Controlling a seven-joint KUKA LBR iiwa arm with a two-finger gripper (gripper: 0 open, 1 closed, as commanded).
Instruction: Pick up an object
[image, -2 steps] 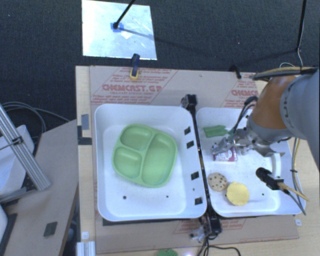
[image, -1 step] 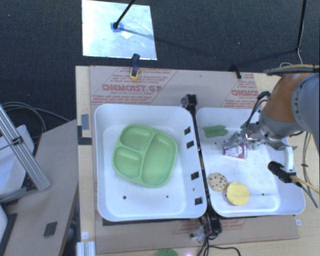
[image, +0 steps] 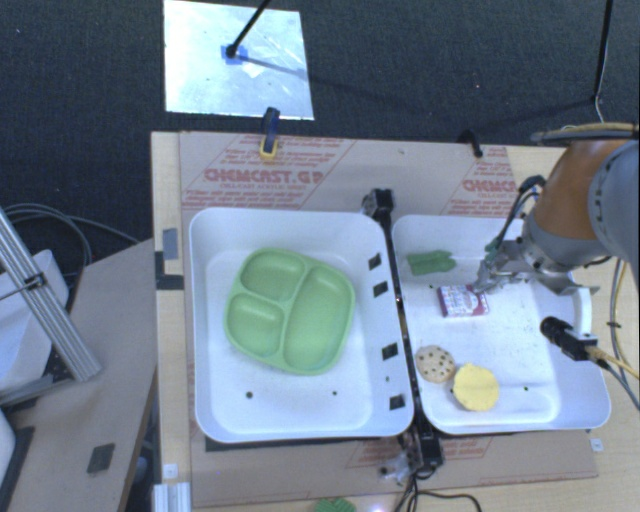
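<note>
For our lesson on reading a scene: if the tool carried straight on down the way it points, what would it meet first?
Most likely the red-and-white packet, lying just below and left of the tool in the right bin. Depth is unclear from this slant, so it might miss the packet.

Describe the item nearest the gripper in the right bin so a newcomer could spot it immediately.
Start at the right shallow white bin. Near its middle, just left of the gripper, lies a small flat red-and-white printed packet. Its neighbours are a green piece above it and a round speckled cookie and a yellow disc below; it alone is rectangular and printed.
</note>
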